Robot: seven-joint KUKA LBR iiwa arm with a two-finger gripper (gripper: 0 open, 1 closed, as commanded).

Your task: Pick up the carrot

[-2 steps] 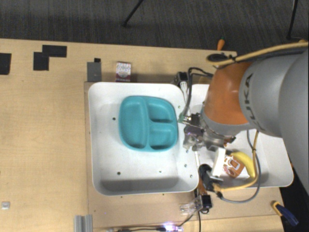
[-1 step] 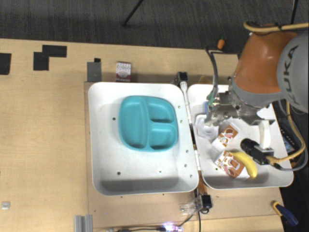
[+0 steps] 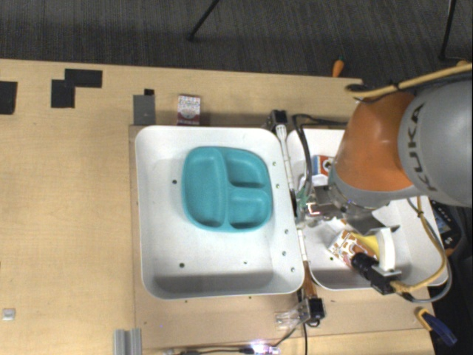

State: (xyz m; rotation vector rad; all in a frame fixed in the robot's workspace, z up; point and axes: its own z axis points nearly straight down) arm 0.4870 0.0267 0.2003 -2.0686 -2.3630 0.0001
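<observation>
A teal divided tray [image 3: 226, 188] was seen centred in the left bin [image 3: 159, 272]. The gripper [image 3: 319, 207] was lowered at the right bin's [image 3: 432, 261] left edge; its state could not be told.

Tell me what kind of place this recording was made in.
Probably a robotics lab: a wooden bench bears two white bins, one holding a teal divided plate, with a grey and orange arm over the other and dark carpet beyond.
</observation>
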